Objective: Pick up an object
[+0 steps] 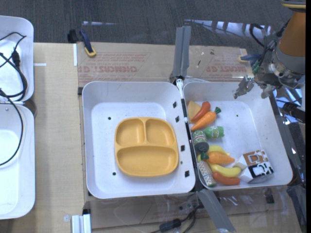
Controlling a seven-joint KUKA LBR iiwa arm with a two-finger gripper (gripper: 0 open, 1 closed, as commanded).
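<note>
The right bin (pixel 260 115) holds a pile of toy food along its left wall. In it I see an orange carrot (pixel 204 122), a red pepper (pixel 200 111), a green piece (pixel 214 131), a yellow banana (pixel 225 169) and a small printed box (pixel 258 165) near the front right corner. My gripper (pixel 253 90) hangs over the bin's back right corner, above the rim and well away from the toys. Its fingers are open with nothing between them.
A yellow divided plate (pixel 146 146) lies in the left bin (pixel 97 130). A grey divider post (pixel 181 52) stands behind where the two bins meet. Bare floor of the right bin stretches through its middle and right side. White tubs with black cables sit at far left.
</note>
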